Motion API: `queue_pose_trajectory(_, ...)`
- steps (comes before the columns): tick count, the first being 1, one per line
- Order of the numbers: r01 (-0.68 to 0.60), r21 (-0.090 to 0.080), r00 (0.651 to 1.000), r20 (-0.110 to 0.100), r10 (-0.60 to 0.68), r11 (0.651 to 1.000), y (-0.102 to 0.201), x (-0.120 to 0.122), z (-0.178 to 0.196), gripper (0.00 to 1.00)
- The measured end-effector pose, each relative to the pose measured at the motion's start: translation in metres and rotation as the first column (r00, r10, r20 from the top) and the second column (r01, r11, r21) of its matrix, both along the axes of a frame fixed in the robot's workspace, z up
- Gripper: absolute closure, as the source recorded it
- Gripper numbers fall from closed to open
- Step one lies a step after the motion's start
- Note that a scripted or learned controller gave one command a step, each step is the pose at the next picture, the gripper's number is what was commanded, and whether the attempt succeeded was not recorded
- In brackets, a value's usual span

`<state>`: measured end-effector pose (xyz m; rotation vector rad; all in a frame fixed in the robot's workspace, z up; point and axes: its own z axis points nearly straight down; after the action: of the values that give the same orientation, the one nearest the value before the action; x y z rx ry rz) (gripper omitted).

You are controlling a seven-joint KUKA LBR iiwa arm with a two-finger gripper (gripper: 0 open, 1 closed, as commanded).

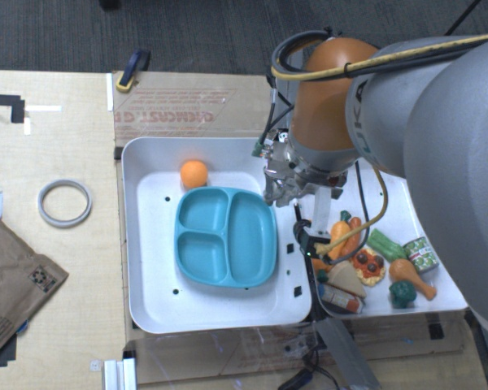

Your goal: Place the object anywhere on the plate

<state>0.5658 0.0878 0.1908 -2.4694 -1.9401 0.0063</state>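
Plate (226,238), my target, is a blue three-compartment dish lying in the left white bin (146,177), and I see nothing resting in any of its compartments. By that I judge the task not yet done: no object is on it. A small orange ball (193,174) sits in the same bin, just beside the plate's far-left corner. The right bin (439,299) holds a heap of toy food (366,262), among it a carrot, a pizza slice and green pieces. My gripper (291,187) hangs over the divide between the bins, near the plate's far-right corner. Its underside is hidden from me, so whether it is clenched, released or carrying anything, I cannot tell.
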Motion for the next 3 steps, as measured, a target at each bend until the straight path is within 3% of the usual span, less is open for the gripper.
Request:
queue_pose_trajectory(1,-0.311,0.001,0.950,-0.002,0.311,0.950,0.064,-0.059,-0.039,1.00)
queue_pose_trajectory(2,-0.479,0.001,0.878,0.000,0.479,0.878,0.127,-0.087,-0.074,1.00)
queue_pose_trajectory(3,-0.729,0.003,0.684,0.002,0.729,0.684,0.068,-0.086,-0.081,1.00)
